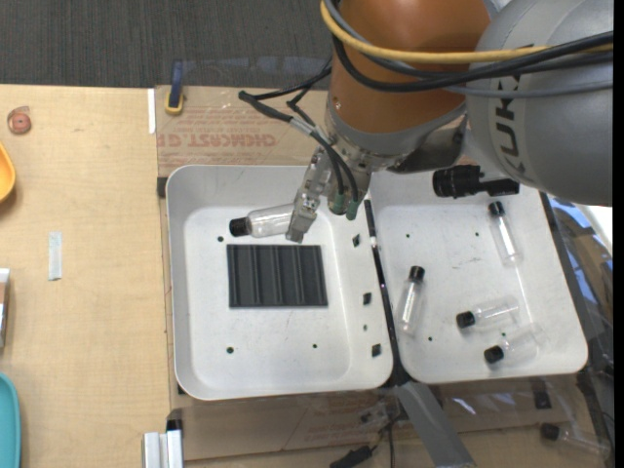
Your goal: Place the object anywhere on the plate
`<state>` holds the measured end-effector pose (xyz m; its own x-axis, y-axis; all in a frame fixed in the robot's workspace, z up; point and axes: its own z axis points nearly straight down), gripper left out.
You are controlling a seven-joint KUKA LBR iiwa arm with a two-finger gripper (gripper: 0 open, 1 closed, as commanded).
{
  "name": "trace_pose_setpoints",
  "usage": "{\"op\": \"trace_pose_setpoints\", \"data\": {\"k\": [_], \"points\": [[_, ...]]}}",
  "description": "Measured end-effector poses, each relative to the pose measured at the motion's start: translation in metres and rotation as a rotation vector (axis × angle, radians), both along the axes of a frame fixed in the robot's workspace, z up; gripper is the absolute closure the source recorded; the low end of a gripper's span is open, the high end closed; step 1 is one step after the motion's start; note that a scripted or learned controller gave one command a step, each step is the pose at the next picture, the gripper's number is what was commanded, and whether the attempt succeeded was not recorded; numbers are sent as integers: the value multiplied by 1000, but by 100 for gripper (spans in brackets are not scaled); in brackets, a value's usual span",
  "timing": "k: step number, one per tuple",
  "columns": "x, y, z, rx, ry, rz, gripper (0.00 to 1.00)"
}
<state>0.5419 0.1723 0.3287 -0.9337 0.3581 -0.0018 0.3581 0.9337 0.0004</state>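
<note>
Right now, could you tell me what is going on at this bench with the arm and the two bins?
The grey and orange arm reaches over the left bin, with its gripper down at a clear vial with a black cap. The vial lies on its side on the bin floor, just above the dark ribbed plate, not on it. Whether the vial is gripped cannot be told. Four more vials lie in the right bin.
</note>
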Motion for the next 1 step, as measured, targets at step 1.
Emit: {"op": "trace_pose_setpoints", "data": {"k": [1], "points": [[-4,29,-44,-1,4,198,100]]}}
